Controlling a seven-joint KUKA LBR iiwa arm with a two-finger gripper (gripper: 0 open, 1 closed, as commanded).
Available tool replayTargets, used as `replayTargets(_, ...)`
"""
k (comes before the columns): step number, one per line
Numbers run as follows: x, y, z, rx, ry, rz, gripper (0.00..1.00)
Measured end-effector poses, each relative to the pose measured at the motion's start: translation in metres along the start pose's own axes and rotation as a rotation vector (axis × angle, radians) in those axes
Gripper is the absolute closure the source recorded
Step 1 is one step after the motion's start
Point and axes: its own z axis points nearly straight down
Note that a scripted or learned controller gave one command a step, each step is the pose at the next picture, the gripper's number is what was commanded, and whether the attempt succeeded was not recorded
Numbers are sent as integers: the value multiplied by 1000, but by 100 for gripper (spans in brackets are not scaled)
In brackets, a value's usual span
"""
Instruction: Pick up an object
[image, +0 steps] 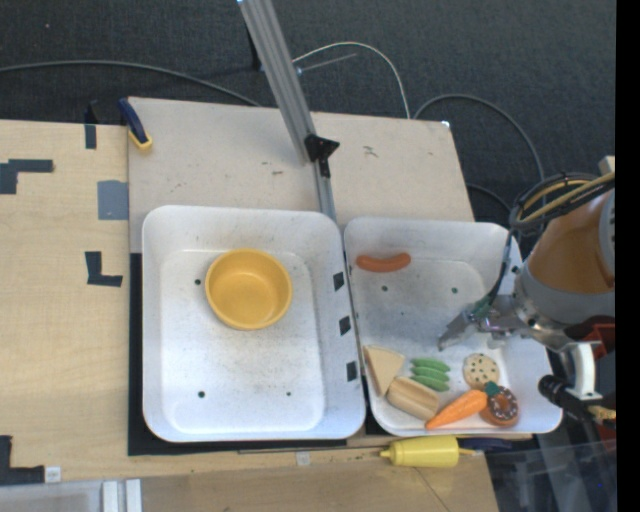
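a round yellow plastic bowl sits in the left shallow white bin. in the right shallow white bin, an orange-red toy sausage lies at the far side. along the near side lie a tan wedge, a tan bread roll, green pea pods, an orange carrot, a speckled cookie and a chocolate-frosted doughnut. the grey gripper hangs above the peas and cookie. a yellow bottle lies on the table.
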Motion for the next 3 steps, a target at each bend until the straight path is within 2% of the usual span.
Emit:
replayTargets(1,0,1,43,-8,-3,1,0)
replayTargets(2,1,1,33,-6,-1,0,100)
replayTargets(3,-8,-5,-16,-8,-2,2,100)
